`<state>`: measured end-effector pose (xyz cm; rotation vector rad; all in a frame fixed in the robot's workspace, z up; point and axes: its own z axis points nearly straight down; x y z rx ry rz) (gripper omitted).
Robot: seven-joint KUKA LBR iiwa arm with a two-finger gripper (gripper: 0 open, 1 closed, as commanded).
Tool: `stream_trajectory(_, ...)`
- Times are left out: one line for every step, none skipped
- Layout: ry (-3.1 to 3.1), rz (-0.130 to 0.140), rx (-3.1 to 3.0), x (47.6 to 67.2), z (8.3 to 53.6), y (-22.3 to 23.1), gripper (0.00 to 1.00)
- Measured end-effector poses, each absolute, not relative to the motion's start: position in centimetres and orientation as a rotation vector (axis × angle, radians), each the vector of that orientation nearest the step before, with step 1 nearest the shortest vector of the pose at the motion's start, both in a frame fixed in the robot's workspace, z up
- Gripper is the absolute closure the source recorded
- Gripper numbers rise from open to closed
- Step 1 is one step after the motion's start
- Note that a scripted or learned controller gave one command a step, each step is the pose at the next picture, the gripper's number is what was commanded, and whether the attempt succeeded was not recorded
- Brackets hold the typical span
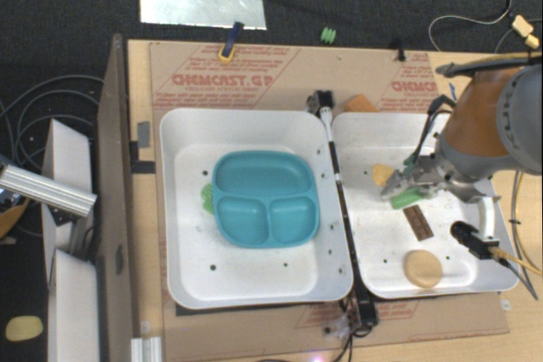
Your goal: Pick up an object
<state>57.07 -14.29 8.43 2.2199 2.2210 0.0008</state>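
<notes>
My gripper (405,185) hangs low over the middle of the right bin (365,220), on the end of the grey arm with its orange band (471,110). A small green piece (408,200) lies right under the gripper, partly covered by it, and I cannot make out any grip on it. A yellow piece (383,175) rests just to the gripper's left. A brown bar (417,222) lies a little nearer the front, and a round tan piece (422,268) sits near the bin's front edge.
The left bin (182,254) holds a teal divided tray (265,197) with a green item (206,197) poking out from under its left side. A black divider (338,182) runs between the bins. An orange piece (360,104) lies behind the right bin.
</notes>
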Motion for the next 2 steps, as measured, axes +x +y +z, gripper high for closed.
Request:
stream_trajectory(2.216, 0.006, 2.213, 57.3, 9.8, -14.4, 1.00)
stream_trajectory(2.230, 0.019, 2.199, 63.6, 19.1, -6.4, 1.00)
